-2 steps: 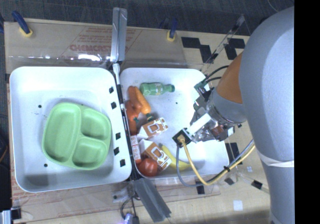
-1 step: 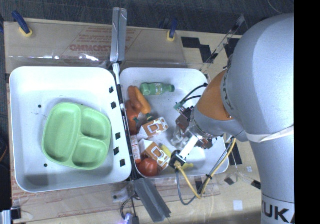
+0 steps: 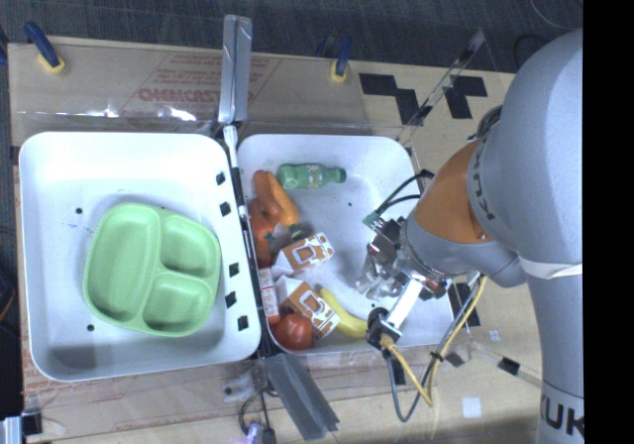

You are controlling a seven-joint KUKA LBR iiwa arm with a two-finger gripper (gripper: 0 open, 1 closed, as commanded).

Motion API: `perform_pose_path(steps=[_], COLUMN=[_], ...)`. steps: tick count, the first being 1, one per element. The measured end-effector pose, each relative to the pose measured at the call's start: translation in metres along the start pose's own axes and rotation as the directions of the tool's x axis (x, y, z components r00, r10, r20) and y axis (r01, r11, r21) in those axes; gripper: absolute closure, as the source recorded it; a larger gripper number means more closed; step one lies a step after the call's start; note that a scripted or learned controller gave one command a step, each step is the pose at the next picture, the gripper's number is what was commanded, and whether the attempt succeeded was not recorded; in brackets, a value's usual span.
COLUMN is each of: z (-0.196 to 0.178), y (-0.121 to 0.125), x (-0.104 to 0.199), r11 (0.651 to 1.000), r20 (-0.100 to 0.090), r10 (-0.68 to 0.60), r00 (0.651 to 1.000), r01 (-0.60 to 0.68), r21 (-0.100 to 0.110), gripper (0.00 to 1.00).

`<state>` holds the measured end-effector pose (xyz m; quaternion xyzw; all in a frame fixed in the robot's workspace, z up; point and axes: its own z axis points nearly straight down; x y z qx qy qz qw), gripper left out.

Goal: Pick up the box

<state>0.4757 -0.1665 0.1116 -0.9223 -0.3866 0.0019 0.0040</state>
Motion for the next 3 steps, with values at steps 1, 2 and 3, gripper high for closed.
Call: perform_pose_path(steps=[1, 2, 3], z=[0.020, -0.071, 0.021], y=[-0.045, -0.043, -0.025], x=[0.047, 0.045, 0.026], r11=[0.948, 0.934, 1.000], r20=[-0.003, -0.002, -0.001], r10=[0.317, 0.356, 0.031], r00=[0.948, 0.934, 1.000], r01=[-0.317, -0.356, -0.031], r21=[-0.003, -0.003, -0.002], gripper=[1.00, 1.00, 1.00])
